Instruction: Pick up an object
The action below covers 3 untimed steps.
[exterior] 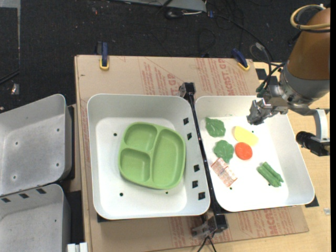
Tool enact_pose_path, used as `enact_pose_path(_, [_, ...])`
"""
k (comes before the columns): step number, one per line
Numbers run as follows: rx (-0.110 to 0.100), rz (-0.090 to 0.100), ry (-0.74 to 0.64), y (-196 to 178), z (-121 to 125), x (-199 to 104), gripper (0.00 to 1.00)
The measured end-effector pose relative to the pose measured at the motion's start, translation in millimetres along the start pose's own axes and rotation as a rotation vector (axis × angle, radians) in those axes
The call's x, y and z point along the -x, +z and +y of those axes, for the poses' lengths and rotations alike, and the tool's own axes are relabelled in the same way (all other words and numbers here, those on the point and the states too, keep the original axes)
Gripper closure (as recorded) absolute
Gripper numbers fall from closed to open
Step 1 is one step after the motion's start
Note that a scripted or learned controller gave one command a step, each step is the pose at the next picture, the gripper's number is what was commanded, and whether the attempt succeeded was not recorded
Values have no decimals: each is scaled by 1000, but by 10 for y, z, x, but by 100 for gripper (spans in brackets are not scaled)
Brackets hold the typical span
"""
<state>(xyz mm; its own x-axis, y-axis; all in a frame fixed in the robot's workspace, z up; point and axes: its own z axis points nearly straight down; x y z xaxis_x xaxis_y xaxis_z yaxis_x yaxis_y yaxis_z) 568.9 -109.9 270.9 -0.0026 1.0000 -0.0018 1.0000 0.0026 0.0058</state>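
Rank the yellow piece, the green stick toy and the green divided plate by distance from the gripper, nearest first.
1. Yellow piece: right bin, just below-left of the gripper.
2. Green stick toy: right bin, lower part.
3. Green divided plate: left bin, middle.

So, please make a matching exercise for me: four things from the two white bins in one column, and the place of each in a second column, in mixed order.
Things:
1. green three-compartment plastic plate
2. round orange-red toy piece
3. long ridged green toy piece
4. pink-and-white wrapped packet

Places:
A. right bin, close to the divider, nearer the front
B. left bin, in the middle
C. right bin, just below the yellow toy piece
D. right bin, nearest the front right corner

Pairs: 1-B, 2-C, 3-D, 4-A
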Motion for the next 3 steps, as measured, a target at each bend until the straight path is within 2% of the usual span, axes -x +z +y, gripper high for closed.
enact_pose_path(2, [-6,3,-5,207,32,-1047,100])
enact_pose_path(3, [-8,4,-7,226,-80,-1670,100])
